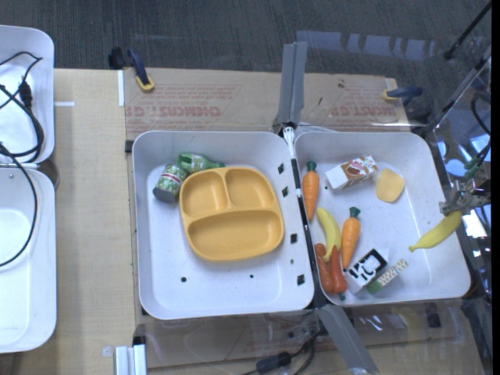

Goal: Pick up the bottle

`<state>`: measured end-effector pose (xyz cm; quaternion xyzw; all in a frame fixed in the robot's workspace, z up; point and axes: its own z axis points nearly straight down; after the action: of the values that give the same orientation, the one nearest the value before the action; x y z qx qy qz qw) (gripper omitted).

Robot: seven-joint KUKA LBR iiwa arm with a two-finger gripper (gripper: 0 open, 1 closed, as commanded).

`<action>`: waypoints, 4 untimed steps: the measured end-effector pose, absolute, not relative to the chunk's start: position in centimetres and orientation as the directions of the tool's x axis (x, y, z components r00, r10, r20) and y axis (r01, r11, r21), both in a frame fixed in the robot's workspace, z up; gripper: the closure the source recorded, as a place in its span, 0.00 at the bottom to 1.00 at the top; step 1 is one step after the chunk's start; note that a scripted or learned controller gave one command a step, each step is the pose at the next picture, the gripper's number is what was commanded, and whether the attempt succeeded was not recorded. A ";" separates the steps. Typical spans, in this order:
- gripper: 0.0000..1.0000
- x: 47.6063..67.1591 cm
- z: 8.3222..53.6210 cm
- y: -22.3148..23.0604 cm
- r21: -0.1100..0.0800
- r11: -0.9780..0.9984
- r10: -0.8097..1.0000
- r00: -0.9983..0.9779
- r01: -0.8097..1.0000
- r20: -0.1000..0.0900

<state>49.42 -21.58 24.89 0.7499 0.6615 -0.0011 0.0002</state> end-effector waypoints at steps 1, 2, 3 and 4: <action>1.00 49.5 27.4 -21.4 -0.001 0.169 0.986 -0.169 0.986 -0.002; 1.00 48.1 31.2 -22.3 -0.001 0.056 0.998 -0.056 0.998 -0.002; 1.00 47.8 31.3 -22.3 -0.001 0.000 1.000 0.000 1.000 -0.002; 1.00 48.0 30.9 -22.2 -0.002 -0.178 0.984 0.178 0.984 -0.002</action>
<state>48.03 -22.21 30.90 0.7674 0.6412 -0.0013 0.0000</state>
